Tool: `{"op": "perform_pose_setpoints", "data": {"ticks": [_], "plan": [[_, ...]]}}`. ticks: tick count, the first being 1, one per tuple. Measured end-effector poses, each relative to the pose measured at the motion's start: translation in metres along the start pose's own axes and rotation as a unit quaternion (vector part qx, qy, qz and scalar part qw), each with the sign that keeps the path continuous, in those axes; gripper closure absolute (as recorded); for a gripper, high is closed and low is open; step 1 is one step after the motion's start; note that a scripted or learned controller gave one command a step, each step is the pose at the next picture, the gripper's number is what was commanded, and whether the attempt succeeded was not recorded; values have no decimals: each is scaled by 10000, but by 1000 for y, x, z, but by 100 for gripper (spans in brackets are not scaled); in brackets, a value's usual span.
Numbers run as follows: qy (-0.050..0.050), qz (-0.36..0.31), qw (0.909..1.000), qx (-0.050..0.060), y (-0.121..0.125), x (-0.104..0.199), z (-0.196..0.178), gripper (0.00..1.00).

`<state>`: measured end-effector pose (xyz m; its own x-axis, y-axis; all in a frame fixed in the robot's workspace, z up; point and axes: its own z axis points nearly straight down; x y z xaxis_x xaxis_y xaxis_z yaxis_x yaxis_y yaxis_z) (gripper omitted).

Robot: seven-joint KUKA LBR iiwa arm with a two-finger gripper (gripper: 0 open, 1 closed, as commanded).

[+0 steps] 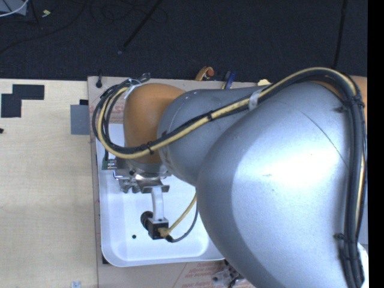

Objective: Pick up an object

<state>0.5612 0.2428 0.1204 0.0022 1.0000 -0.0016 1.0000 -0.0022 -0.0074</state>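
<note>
Reaching in from the right and down over the white bin (123, 245) with the gripper (144, 183), hiding most of that bin behind the grey arm (270, 179). Cannot tell whether open or closed.

You are seeing only scraps of the objects: a tan curved piece (206, 72) and a blue piece (229, 75) are peeking out near each other at the white bin's (120, 248) far rim, mostly hidden, too little showing to identify.
</note>
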Motion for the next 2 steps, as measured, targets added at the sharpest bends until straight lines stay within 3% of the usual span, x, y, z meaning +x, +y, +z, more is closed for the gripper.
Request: {"op": "perform_pose_setpoints", "data": {"ticks": [1, 2], "plan": [[0, -23, 10000, -22, 43, 1, 35, 100], [3, 0, 10000, -6, 4, 0, -10, 100]]}}
